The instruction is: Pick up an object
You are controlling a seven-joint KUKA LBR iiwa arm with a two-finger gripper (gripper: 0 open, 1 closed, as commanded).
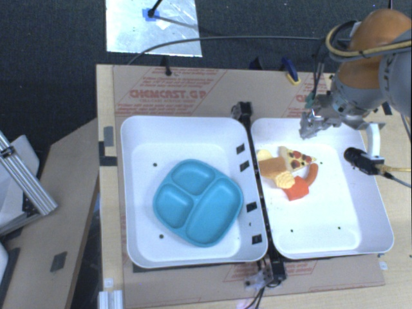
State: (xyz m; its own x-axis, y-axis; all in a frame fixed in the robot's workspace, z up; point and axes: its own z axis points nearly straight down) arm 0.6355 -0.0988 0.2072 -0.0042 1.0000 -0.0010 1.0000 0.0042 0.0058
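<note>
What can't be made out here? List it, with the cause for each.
1. The hand in the camera view: too small and blurred to tell how it is set.
2. The pile of small objects in the right bin: they overlap, so single pieces blur together.
3. The arm: cut off by the right edge.
4. The left bin's floor under the blue divided plate: covered by it.

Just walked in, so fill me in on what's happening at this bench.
A grey robot arm reaches in from the right, its pincer hanging over the far edge of the right bin. That bin holds a small heap of toy food near its left side; the pincer sits above and to the right of the heap, with nothing visibly held. The left bin holds a blue divided plate, lying flat. So far nothing has been picked up.
</note>
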